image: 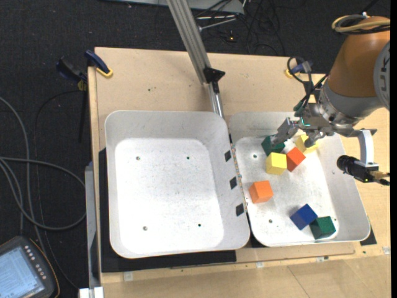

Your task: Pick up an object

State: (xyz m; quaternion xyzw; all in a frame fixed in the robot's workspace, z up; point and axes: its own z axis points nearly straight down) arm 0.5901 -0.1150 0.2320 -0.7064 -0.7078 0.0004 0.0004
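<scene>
1. I see the gripper low over the right bin, at about one o'clock from that bin's middle, with the grey and orange arm coming in from the three o'clock side.

2. Beneath and beside it lies a tight cluster: a dark green block, a yellow block, a red block and a pale yellow piece at the gripper's four o'clock. They touch or nearly touch one another.

3. I cannot tell the state of the fingers; the wrist hardware hides the tips, and I cannot see any block between them.

4. My judgement is that the arm is placed here because the cluster offers the most targets, though crowding may leave the fingers little room to slip down either side of one block.

5. Easier targets sit well apart: an orange block at about nine o'clock from the bin's middle, and a blue block touching a second green block near five o'clock.

6. The left bin lies alongside, at nine o'clock of the right one.

7. I judge the pick not yet made.
</scene>
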